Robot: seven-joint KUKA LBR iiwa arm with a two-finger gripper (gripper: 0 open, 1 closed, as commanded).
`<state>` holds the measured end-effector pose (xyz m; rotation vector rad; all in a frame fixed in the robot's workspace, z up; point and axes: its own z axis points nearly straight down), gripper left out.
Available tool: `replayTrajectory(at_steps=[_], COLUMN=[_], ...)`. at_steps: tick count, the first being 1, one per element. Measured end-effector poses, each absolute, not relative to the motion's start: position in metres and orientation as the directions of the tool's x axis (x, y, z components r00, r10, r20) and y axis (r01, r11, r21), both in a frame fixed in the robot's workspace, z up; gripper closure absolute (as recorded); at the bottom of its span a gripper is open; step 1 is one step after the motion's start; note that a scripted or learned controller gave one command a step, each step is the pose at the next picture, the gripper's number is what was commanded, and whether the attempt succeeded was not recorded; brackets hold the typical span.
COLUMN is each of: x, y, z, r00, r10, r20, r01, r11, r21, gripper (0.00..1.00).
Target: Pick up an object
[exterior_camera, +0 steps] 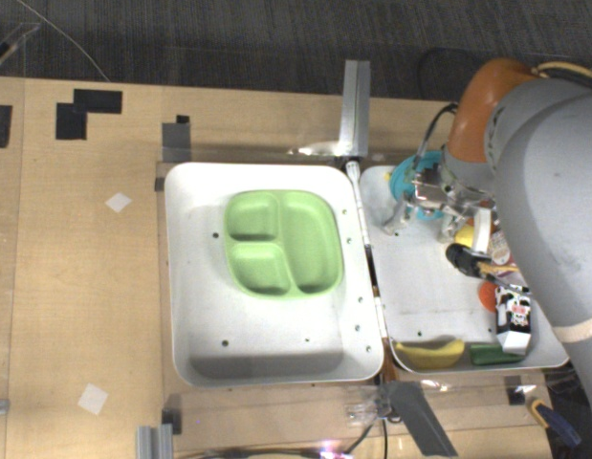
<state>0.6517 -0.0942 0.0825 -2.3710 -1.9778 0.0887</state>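
My gripper (422,208) is low over the far end of the right bin (410,285), reaching in from the right under the grey arm. A teal object (406,177) lies right beside it at the bin's far left corner, partly hidden by the wrist. I cannot tell whether the teal object is touching the gripper. Along the near wall lie a yellow banana-shaped piece (431,353) and a flat green piece (496,355). A small black-and-white carton (514,319) and an orange item (487,295) sit at the right side, partly under the arm.
The left bin (195,285) holds a light green divided plate (281,242) at its middle. A metal post (356,103) stands behind the wall between the bins. The arm covers the right bin's right edge.
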Motion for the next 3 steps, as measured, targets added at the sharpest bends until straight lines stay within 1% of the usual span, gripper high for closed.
replayTrajectory(at_steps=[1,2,3], x=[0.657,0.657,0.671], y=[-0.101,-0.101,-0.18], z=[0.084,0.094,0.23], r00=[0.352,0.348,0.165], r10=[0.936,0.938,0.986], r20=[-0.009,-0.012,-0.003], r01=[0.934,0.935,0.986], r11=[-0.352,-0.348,-0.164], r21=[-0.061,-0.064,0.016], gripper=[0.0,1.0,1.0])
